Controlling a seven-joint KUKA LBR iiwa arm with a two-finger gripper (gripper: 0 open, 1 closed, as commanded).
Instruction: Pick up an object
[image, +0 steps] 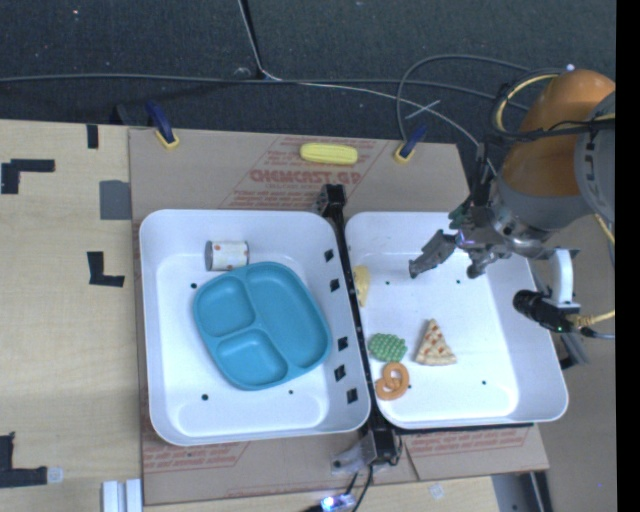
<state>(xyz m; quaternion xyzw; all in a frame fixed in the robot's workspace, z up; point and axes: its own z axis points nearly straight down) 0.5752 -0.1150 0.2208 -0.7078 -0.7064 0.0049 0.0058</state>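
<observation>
Tool (452, 258) hovers open above pizza slice (434, 344).

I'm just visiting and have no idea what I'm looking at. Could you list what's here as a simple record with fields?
arm: grey with orange band, reaching in from the right
end effector: open, over the right bin, holding nothing
left bin: blue divided plate, small can lying on its side
right bin: pizza slice, green piece, pretzel, pale yellow item by the left wall
behind the bins: yellow corn-like item on cardboard
</observation>
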